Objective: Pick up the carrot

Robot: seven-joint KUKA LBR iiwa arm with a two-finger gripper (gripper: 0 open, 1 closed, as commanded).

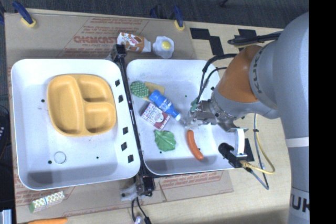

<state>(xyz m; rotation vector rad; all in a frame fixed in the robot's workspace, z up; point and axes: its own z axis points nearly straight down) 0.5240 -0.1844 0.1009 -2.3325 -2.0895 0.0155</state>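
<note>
From my feed the carrot (195, 145) lies in the right bin (181, 66), near its front-right corner, long axis running roughly front to back w/ a slight slant; it's smooth, orange, sausage-shaped, rounded at both ends. Open white floor on its right up to the bin wall, and a little strip between its lower tip and the front rim. On its left a flat green leaf-shaped piece (165, 140) sits close but apart. Further back: a red/white printed packet (156, 116), a blue bottle (163, 104) w/ white cap lying slantwise, a knobbly green round thing (139, 89) on a yellowish flat bit. The gripper (199, 116) hangs just above the carrot's upper end, beside the bottle cap; jaws are lost in cables and metal clutter, so I can't tell how they stand, and nothing is visibly between them. Arm bulk covers the bin's right rim. Left bin (21, 113) holds a glossy yellow divided tray (81, 104), lots of bare floor round it. Both bins rest on a cardboard-covered surface (94, 31).
</note>
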